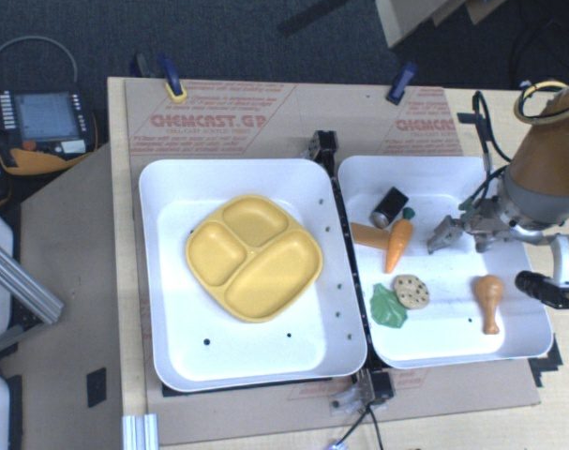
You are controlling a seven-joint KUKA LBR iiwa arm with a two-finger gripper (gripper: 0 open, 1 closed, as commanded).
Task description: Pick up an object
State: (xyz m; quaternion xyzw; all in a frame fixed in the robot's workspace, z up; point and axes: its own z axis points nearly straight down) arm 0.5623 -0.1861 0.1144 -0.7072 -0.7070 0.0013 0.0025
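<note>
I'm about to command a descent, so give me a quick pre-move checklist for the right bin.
1. End effector sits over the right white bin: ok.
2. Nothing shows between its fingers, so no grasp is made yet: ok.
3. Fingers open or shut: cannot tell.
4. Orange plastic carrot lies apart from the end effector, to its left in the picture: ok.
5. Carrot touches the small black cylinder and a flat orange piece; crowded pick: not ok.
6. Tan toy drumstick lies alone, free of the chip cookie and green leaf: ok.
</note>
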